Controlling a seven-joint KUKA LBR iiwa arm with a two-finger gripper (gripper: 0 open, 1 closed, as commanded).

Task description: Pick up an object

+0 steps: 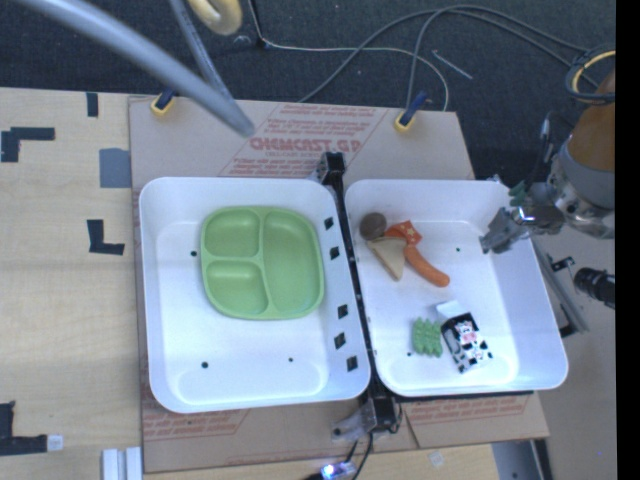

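The right bin (pixel 520 298) holds a brown round object (pixel 373 225), a tan wedge (pixel 389 258), an orange carrot-like piece (pixel 422 258), a small green object (pixel 427 337) and a black-and-white spotted toy (pixel 464 343). My gripper (pixel 499 235) hangs over the bin's upper right edge, well right of the carrot piece, at the end of the grey arm with the orange band (pixel 600 133). Nothing shows between its fingers.
A green divided plate (pixel 262 262) lies in the left bin (pixel 170 298). A black clip divider (pixel 345 268) runs between the bins. Cables (pixel 420 38) trail behind the bench, and a grey pole (pixel 130 38) crosses the upper left.
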